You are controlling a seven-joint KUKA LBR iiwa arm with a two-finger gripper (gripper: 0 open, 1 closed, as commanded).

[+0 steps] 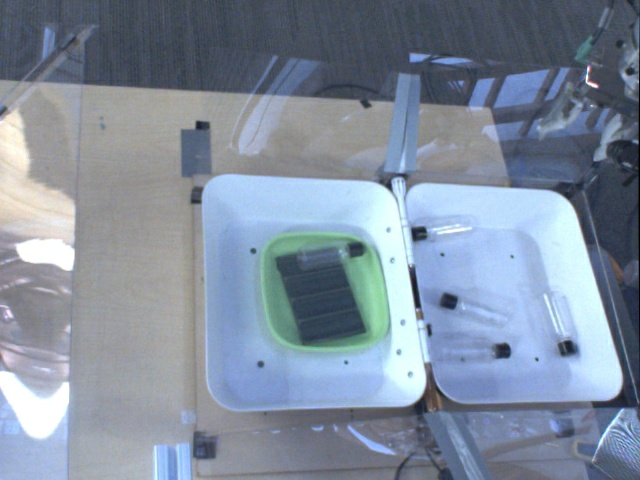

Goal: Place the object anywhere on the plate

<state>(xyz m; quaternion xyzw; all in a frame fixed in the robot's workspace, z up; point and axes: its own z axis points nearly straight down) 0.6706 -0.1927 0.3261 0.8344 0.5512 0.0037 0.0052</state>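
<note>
Vials: one (327, 256) already lies on the green plate (272, 303) in the left bin (225, 298), across a dark ridged block (320, 298); four more (clear, black-capped) (470, 309) rest in the right bin (590, 368). Any next pick likely needs a centred grasp across the tube's middle. Jaw state: cannot tell.

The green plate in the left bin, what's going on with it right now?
The green plate sits in the left bin, with a dark ridged block on it and one clear black-capped vial lying across the block's far end. Four more vials lie loose in the right bin, such as one near its far edge. Nothing is touching the plate at this moment.
</note>
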